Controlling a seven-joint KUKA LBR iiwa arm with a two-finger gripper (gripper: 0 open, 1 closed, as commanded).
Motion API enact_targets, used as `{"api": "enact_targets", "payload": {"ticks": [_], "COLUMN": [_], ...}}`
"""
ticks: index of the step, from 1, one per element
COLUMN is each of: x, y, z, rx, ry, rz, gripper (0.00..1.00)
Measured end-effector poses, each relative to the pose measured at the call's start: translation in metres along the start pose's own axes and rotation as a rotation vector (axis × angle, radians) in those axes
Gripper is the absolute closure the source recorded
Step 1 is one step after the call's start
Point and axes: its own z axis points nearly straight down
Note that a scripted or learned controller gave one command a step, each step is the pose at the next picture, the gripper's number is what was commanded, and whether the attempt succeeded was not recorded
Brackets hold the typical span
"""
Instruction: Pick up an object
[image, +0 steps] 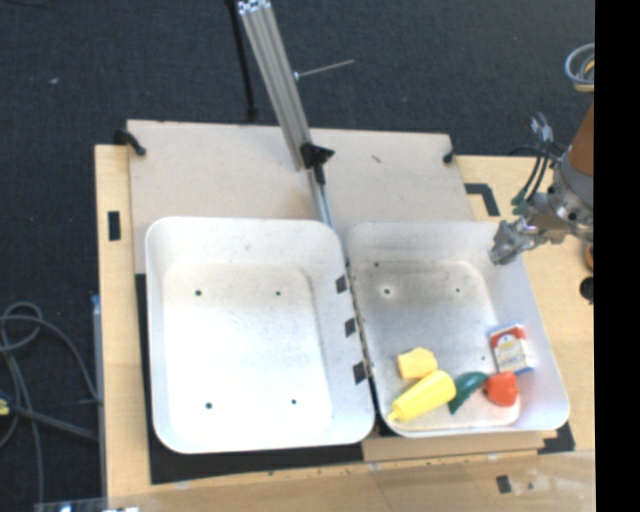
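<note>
The hand, grip state unclear, hovered at the right bin's far edge, with the toys nearer the camera.

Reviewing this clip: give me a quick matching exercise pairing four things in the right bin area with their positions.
Things:
1. yellow corn cob
2. red tomato
3. small carton
4. gripper

Places:
A. over the right bin's far right rim
B. near the right wall, just beyond the tomato
C. near edge, left of the green piece
D. near right corner of the bin

Pairs: 1-C, 2-D, 3-B, 4-A
</note>
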Motion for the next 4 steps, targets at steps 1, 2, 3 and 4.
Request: {"api": "enact_targets", "payload": {"ticks": [1, 2, 3, 4], "x": [0.042, 0.101, 0.162, 0.211], "y": [0.003, 0.018, 0.019, 0.036], "z": [0.0, 0.003, 0.003, 0.005], "rx": [0.004, 0.003, 0.005, 0.003], "ry": [0.002, 0.003, 0.005, 0.003], "rz": [-0.001, -0.003, -0.003, -0.003], "gripper": [1.0, 1.0, 1.0, 1.0]}}
